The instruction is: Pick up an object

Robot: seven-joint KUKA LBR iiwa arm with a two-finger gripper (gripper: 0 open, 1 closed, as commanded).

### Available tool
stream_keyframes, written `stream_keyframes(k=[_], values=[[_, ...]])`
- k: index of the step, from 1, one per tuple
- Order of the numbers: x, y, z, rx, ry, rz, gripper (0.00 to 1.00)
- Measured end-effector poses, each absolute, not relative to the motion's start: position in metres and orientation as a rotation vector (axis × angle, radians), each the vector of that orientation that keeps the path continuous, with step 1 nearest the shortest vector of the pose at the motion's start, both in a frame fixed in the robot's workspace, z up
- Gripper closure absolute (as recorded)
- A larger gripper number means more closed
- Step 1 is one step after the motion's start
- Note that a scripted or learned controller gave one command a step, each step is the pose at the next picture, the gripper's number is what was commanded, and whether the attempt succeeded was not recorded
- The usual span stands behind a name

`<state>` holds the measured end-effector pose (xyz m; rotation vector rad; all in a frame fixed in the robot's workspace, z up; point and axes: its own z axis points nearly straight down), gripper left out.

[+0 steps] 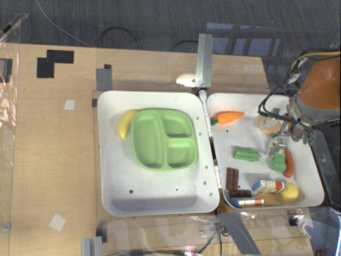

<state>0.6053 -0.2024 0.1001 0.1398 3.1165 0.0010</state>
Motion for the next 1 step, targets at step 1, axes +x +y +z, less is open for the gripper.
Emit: stream_keyframes(k=[1], values=[[0.5944,-0.1901,0.0888,-0.346,3.108,-0.004,0.00]])
